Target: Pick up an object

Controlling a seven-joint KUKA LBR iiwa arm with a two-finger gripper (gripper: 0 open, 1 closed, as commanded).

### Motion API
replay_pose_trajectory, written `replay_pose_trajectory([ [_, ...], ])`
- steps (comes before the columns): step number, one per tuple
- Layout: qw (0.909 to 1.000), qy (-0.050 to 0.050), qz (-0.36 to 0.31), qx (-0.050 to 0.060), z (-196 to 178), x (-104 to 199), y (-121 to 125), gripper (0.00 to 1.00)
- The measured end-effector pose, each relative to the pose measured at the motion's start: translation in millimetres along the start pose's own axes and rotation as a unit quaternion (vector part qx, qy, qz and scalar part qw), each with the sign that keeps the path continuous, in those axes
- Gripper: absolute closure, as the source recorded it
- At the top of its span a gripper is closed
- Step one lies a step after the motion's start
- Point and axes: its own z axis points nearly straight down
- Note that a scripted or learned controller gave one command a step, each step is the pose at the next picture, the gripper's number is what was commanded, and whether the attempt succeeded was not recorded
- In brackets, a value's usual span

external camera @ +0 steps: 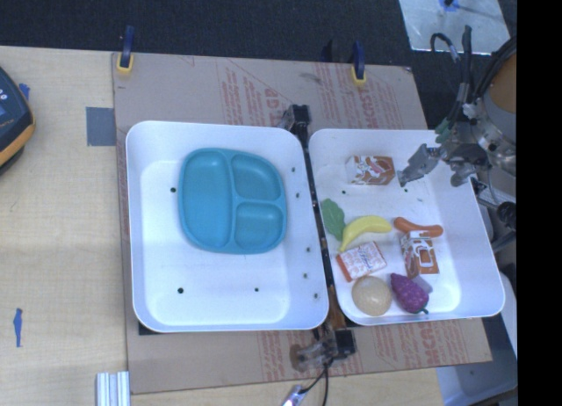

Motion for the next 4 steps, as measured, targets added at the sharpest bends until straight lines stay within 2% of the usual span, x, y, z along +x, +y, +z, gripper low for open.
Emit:
replay_pose_trajectory([
  [1, 1.0000, 0.000, 0.000, 0.001, 130.6, -39.8, 11.4, 0.00],
  [2, 1.0000, -0.001, -0.001, -0.001, 173.5, -15.3, 41.6, 0.00],
  [3, 1.0000, 0.000, 0.000, 0.006, 169.0, 12.3, 97.4, 0.00],
  [4, 1.0000, 0.003, 0.001, 0.007, 172.5, -18.5, 96.2, 0.00],
])
